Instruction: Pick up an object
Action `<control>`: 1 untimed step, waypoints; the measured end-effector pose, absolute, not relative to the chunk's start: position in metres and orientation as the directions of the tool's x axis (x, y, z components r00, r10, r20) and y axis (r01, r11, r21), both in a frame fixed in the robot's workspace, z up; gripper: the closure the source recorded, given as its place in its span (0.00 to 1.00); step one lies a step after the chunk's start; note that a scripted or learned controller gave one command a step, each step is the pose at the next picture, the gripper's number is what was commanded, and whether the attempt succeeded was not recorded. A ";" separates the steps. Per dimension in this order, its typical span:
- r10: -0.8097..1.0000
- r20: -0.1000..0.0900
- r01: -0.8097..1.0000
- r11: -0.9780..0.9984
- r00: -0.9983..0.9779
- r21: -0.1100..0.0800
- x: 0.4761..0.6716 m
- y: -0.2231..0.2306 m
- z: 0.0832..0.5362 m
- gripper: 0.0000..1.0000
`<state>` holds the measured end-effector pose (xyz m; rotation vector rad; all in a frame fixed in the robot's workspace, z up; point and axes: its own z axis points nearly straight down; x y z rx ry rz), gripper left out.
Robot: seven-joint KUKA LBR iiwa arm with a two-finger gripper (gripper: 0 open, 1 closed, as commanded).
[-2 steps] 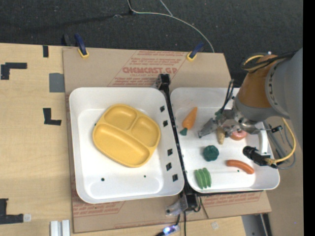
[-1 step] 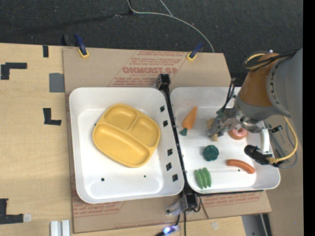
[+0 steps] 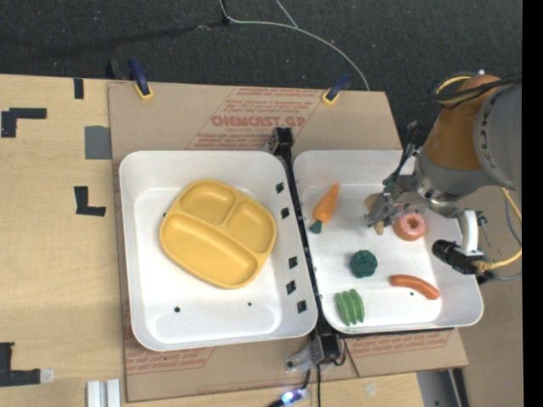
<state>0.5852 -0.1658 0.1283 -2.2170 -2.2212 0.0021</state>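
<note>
Camera view: the gripper [image 3: 383, 213] is low in the right bin [image 3: 458, 316], just left of the pink donut [image 3: 411, 226] and close enough that they may touch. Whether it is open or closed I cannot tell. Nothing appears lifted: the carrot [image 3: 325, 203], the dark green ball [image 3: 364, 264], the sausage [image 3: 415, 286] and the green vegetable [image 3: 349, 305] lie on the bin floor. A yellow divided plate [image 3: 219, 232] sits in the left bin [image 3: 144, 312]. By my judgement the pick is not yet done; grasping and lifting remain.
</note>
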 end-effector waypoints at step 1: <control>1.000 0.001 1.000 0.003 -0.003 -0.003 0.579 -0.159 0.172 1.00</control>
